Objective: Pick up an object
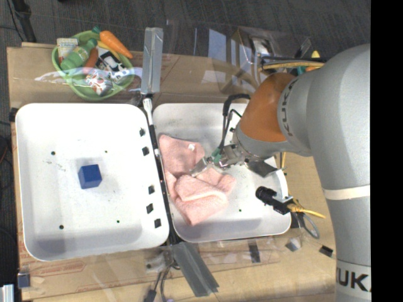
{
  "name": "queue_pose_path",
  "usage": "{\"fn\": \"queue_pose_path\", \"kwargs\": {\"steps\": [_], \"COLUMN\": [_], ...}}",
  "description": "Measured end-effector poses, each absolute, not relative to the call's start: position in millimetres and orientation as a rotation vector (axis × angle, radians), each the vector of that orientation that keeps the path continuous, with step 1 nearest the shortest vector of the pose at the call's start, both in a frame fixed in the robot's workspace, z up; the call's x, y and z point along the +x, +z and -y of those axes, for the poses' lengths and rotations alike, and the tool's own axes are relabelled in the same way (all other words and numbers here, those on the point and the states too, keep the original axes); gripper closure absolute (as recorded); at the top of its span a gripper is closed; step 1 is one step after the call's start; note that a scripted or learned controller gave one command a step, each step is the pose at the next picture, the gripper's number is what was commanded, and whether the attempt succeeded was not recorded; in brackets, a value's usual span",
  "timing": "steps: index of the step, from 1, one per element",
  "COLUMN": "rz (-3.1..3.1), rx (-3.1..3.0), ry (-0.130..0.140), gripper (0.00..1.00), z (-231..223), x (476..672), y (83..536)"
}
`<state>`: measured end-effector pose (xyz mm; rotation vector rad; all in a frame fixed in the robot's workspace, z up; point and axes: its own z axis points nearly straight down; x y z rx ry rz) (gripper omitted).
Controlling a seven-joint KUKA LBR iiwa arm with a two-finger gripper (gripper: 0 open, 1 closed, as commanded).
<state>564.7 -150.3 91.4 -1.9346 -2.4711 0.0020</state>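
My arm (pixel 315 124) looms over the right bin (pixel 252 228); gripper (pixel 203 167) down on the pink cloth (pixel 192 187), fingers' state unclear; blue cube (pixel 90 175) left.

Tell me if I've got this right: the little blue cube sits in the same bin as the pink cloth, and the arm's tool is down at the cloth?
Not quite. In the camera view the blue cube sits alone in the left bin, while the pink cloth lies in the right bin. The rest holds: the tool is down at the cloth.
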Motion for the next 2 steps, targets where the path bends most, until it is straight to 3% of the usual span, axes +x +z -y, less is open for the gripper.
{"fn": "queue_pose_path", "kwargs": {"steps": [1, 2], "rz": [2.430, 2.439], "rx": [-1.989, -1.976], "ry": [0.000, 0.001], "gripper": [0.00, 0.00], "z": [194.1, 138.5], "x": [600.6, 648.7], "y": [92.1, 91.8]}}
